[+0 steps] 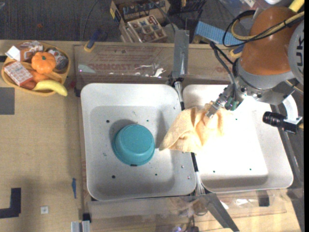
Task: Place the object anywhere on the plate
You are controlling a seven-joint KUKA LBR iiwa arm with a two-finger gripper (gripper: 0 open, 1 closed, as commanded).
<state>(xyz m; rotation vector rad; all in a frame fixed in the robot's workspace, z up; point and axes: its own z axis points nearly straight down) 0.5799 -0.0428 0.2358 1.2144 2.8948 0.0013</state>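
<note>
One crumpled yellow cloth (193,128) drapes across both bins' rims.

Fruit basket (35,69) beside bins (91,100)

The gripper (211,111) pinches a yellow cloth (193,129) that drapes across the divide between the two bins. A teal plate (134,144) lies upside-down in the left bin (96,105).

Light wooden bench (34,144), two white bins (91,98) side by side, basket of toy fruit (34,71) at far left corner, dark floor beyond, cardboard boxes (142,16) and cables behind
</note>
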